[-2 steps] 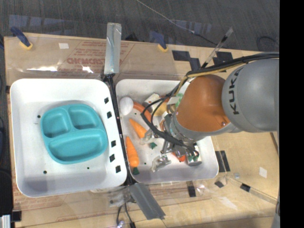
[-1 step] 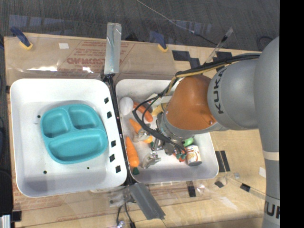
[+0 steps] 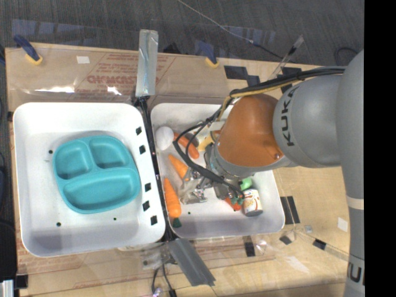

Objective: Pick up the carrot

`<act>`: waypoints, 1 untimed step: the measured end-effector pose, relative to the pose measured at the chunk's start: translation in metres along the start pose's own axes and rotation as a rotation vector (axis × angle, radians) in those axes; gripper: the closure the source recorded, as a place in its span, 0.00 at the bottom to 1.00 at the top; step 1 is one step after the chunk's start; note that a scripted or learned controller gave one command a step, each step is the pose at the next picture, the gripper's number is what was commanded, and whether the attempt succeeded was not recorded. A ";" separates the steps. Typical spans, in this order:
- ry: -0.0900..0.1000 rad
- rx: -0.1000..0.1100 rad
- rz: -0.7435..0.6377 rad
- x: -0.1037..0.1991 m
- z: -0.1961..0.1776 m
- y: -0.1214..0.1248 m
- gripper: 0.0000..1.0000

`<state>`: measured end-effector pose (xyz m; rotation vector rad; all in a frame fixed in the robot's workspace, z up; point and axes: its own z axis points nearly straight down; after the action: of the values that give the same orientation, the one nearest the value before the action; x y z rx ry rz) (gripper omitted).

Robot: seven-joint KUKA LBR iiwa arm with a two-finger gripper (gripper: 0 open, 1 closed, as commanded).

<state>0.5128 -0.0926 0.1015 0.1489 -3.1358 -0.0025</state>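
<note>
Three orange carrots lie in the right bin. One carrot lies along the bin's left wall near the front. A second carrot sits a little further back, and a third carrot lies behind it, partly under the arm's cables. My gripper hangs low in the bin, just right of the front carrot and just in front of the second one. The orange wrist band and the grey arm cover the middle and right of the bin.
A white egg-like object rests at the right bin's back left. A small container with red and green parts lies right of the gripper. The left bin holds a teal divided plate.
</note>
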 end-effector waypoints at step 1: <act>-0.013 0.003 -0.107 -0.004 -0.115 0.070 1.00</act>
<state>0.5105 -0.0222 0.2161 0.3175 -3.1362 0.0006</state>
